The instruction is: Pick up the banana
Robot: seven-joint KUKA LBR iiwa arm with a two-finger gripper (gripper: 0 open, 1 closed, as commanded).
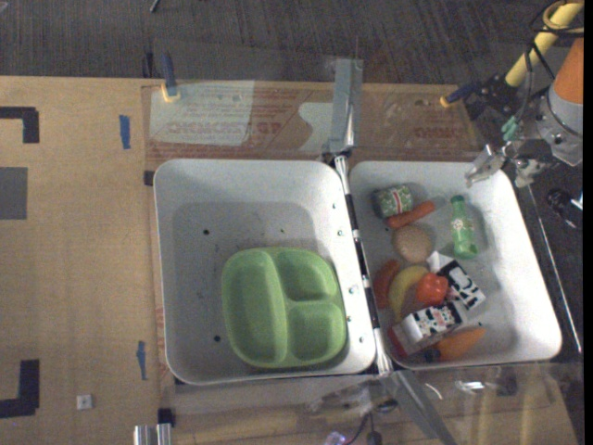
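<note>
Two bins: the white pair sits side by side on the counter (83, 248), the left bin (185, 202) carrying a green divided plate (283, 307), the right bin (533, 286) carrying a jumble of toy food.
Banana: the banana (404, 287) lies in the right bin, toward its left wall and a little below the middle — pale yellow, short and curved, with just a rounded stretch of it exposed.
Crowding: a red-orange piece (384, 281) presses against its left side, a small red tomato-like thing (431, 289) against its right, a tan potato (413, 242) just above, and a cow-patterned milk carton (427, 325) just below; it reads as a heap tipped in, not an arranged layout.
Other items: a green can (394, 199), a carrot (411, 214) and a green bottle (461, 228) sit toward the bin's far side, apart from the banana.
Claw: the claw (500, 162) hangs at the right bin's far right corner, above the rim and well apart from the banana; nothing sits between its fingers, and I cannot tell from here whether it is spread or closed.
Why there: my guess is a parked or approach pose — the pick itself looks not yet begun.
Difficulty: judging by the neighbours, a clean grasp will need the fingers to find gaps on either side of the yellow curve.
</note>
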